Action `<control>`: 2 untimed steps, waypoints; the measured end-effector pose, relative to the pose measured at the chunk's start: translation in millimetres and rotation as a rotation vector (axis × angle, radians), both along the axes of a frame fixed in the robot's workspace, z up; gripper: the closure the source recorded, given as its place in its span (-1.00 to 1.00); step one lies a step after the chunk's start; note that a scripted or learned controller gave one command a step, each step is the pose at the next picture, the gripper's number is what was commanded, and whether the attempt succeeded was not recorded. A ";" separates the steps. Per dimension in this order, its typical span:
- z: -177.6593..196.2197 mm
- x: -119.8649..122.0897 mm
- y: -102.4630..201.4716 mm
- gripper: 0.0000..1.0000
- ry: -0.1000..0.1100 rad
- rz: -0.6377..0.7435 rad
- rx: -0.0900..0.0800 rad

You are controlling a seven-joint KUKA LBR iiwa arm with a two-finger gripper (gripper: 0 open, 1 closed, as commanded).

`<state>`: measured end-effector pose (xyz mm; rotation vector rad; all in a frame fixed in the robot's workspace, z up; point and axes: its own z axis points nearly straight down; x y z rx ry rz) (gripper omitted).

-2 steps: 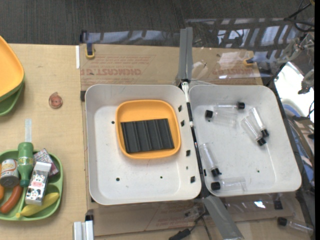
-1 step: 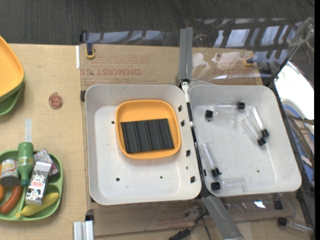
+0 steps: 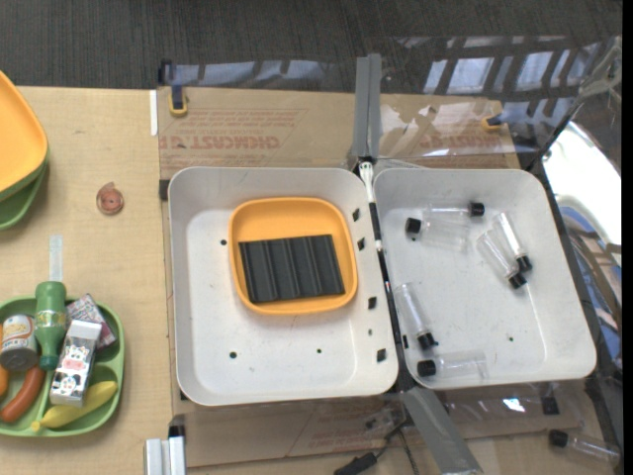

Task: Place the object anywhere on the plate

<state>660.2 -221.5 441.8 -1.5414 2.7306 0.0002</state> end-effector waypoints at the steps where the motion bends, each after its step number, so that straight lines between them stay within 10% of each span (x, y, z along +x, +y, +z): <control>1: -18.4 -11.7 0.0 -1.00 0.002 0.298 0.000; 2: -0.5 -1.5 0.5 -1.00 -0.001 0.664 -0.001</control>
